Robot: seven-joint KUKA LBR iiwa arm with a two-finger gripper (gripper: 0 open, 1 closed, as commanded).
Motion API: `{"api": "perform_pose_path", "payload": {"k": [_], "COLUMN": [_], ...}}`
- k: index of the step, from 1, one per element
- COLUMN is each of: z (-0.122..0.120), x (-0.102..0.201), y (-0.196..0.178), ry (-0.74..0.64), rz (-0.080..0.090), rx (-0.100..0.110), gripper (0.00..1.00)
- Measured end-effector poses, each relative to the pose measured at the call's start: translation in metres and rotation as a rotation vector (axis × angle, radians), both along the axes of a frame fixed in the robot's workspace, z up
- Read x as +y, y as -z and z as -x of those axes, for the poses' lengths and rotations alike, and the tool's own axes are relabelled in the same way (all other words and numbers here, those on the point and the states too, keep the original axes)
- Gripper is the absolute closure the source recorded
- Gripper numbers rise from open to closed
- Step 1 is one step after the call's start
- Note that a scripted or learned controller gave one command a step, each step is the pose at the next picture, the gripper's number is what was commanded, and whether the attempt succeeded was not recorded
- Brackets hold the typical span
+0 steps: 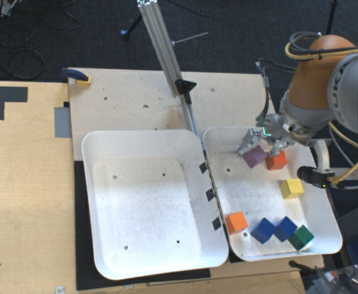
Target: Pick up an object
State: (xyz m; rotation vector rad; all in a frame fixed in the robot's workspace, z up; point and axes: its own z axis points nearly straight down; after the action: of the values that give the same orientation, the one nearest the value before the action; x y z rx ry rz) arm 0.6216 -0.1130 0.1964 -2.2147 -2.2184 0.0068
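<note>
- Bench (130,100) bearing two shallow white bins side by side: left bin (99,164), right bin (326,237).
- Arm (317,84) reaching in from the right, orange band above the wrist; jaws (266,141) low over the upper part of the right bin.
- Purple block (254,157) directly below the jaws, tilted, apparently touching one finger; red block (276,160) just beside it on the right.
- State of the jaws: cannot tell — fingers blurred and partly masked by the two blocks; no block clearly seen between them.
- Yellow block (292,188) lying apart, lower right of the red one, on the bin floor.
- Orange block (235,222) near the right bin's left wall, toward the front.
- Two blue blocks (274,229) touching one another near the front; green block (301,237) just beside them on the right, near the bin's front rim.
- Slanted metal rail (163,45) rising from the gap between the bins toward the top of the view.
</note>
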Motion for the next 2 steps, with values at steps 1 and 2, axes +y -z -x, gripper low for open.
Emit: {"api": "perform_pose_path", "payload": {"k": [1,2], "z": [-0.001,0.001], "x": [0.0,-0.003], "y": [-0.003,0.042], "ry": [0.001,0.002], "rz": [0.001,0.001], "rx": [-0.005,0.0], "gripper": [0.0,0.0]}}
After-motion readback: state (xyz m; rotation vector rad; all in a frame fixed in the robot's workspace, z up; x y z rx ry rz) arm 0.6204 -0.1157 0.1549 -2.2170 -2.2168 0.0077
